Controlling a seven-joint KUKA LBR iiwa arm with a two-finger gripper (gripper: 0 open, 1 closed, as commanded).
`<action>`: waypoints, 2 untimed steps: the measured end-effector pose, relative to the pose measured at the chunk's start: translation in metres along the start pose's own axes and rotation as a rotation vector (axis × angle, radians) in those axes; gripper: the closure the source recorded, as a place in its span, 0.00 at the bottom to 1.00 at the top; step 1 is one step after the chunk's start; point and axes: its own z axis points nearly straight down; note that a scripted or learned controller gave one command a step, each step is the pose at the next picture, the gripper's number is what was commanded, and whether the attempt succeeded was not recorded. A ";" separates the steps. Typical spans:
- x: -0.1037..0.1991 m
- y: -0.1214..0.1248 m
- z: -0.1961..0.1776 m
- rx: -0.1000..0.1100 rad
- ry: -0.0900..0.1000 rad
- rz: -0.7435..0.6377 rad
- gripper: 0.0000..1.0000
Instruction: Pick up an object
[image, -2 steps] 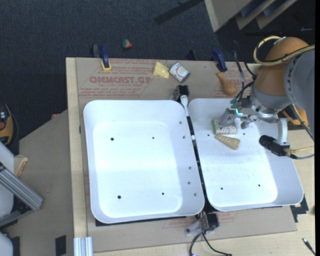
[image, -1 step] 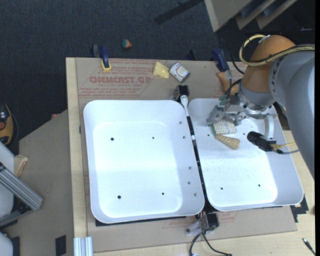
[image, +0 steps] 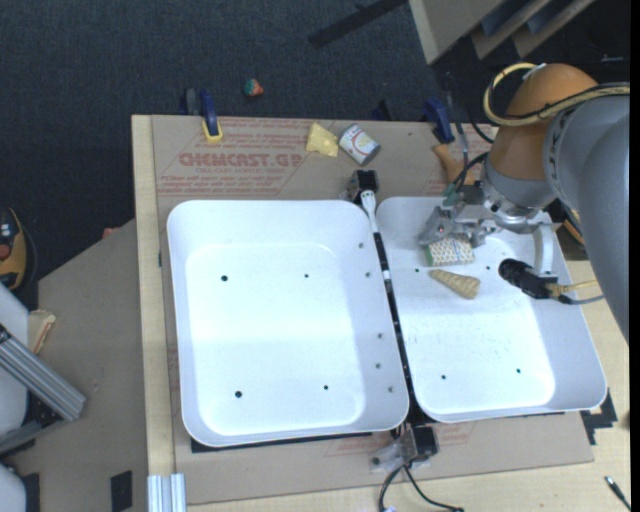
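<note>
Cardboard (image: 250, 160) printed in red, ringed by dark carpet (image: 100, 60), underlies the right shallow white bin (image: 580, 372), where a tan cone (image: 456, 283) lies near the gripper (image: 455, 228), whose grip I cannot tell.

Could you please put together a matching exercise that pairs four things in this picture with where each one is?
Things:
1. tan cone
2. yellow wedge
3. small red-and-green object
4. gripper

Places:
a. on the dark carpet beyond the bench
b. lying on the floor of the right-hand bin
c. on the brown board behind the bins
d. poised over the far part of the right-hand bin

Pairs: 1-b, 2-c, 3-a, 4-d
</note>
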 end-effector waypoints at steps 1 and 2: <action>0.062 0.009 -0.096 -0.004 0.002 -0.005 1.00; 0.080 0.007 -0.094 0.004 0.002 0.000 1.00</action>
